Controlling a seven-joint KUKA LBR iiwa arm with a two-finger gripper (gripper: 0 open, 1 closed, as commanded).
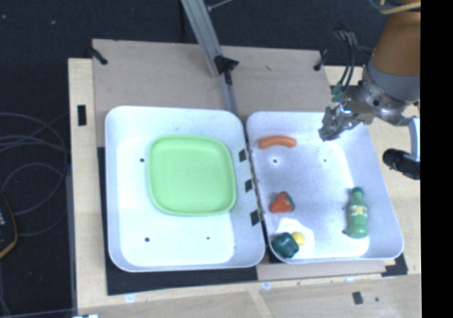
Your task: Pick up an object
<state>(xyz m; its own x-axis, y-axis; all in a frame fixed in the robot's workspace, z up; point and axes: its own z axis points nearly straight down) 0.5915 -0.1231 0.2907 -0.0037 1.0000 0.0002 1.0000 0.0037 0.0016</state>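
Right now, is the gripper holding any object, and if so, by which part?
Nothing shows between the fingers of the gripper. It hangs over the right bin, near its top rim.

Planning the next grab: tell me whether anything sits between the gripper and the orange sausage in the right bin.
Nothing visible does. The gripper hangs over the right bin's far corner, and only bare white floor separates it from the orange sausage.
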